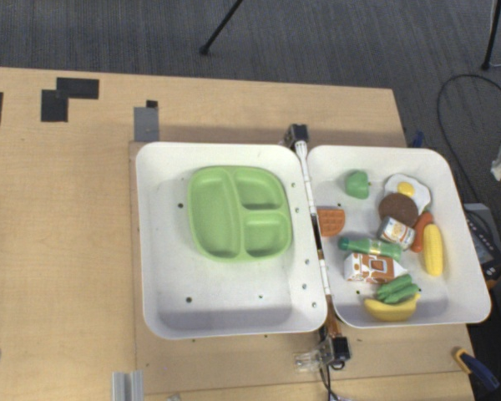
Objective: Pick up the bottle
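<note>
Lying on its side across the middle of the right bin (451, 174), the one green bottle (369, 246) rests among a cluster of toy foods: one small carton (371, 267) just below it, one jar (398, 233) at its right end, one banana (392, 309), one corn cob (432, 250), one fried egg (407, 190) and one waffle (331, 221). One green divided plate (238, 213) sits alone in the left bin (163, 249), and both bins stand side by side on the tabletop (58, 249).

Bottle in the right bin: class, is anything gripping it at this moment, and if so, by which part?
Nothing holds it. The green bottle lies on its side among the toy food in the right bin, with nothing touching its cap or body.
</note>
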Robot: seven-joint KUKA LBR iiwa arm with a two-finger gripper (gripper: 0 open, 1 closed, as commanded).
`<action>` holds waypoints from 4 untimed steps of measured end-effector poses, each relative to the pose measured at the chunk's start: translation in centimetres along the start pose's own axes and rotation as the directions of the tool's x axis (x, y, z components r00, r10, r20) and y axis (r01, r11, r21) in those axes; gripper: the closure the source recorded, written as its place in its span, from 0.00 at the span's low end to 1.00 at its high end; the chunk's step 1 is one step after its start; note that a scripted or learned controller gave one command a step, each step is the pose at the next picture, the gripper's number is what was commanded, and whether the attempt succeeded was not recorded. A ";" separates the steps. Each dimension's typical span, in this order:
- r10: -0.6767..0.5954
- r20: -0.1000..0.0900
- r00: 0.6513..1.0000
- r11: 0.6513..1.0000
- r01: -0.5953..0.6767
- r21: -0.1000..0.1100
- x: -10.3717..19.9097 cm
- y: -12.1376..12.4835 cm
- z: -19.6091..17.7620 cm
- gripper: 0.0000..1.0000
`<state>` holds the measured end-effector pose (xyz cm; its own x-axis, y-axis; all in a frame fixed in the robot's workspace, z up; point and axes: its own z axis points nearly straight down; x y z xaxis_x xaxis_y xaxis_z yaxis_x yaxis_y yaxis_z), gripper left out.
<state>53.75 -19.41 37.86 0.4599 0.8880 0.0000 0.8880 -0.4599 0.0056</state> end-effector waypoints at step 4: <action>0.721 0.004 0.692 0.692 -0.721 0.005 5.4 -5.9 8.0 1.00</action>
<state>51.01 -11.93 29.88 0.9591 0.2831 0.0000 0.2831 -0.9591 -0.0017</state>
